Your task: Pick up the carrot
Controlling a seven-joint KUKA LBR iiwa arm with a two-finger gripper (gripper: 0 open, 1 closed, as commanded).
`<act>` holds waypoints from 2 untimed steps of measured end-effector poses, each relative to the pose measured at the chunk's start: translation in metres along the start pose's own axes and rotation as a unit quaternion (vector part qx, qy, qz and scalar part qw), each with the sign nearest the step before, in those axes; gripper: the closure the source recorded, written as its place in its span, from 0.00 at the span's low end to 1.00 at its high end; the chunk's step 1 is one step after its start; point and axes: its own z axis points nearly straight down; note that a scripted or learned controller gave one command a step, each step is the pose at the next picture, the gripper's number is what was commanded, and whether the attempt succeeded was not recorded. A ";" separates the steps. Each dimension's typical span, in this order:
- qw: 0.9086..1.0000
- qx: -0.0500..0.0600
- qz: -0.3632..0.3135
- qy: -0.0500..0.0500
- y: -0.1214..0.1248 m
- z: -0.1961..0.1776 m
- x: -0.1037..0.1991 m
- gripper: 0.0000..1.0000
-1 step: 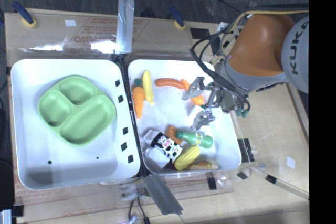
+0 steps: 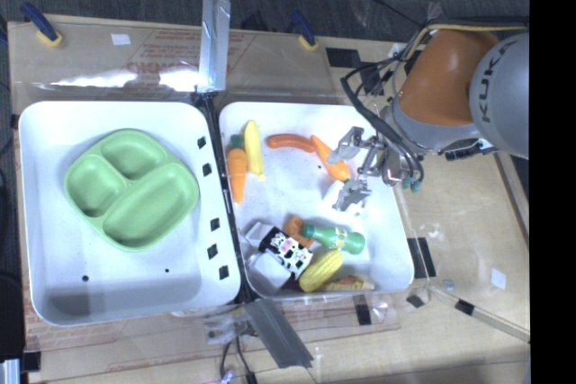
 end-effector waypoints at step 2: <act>0.997 0.002 0.070 -0.013 0.010 0.048 -0.068 1.00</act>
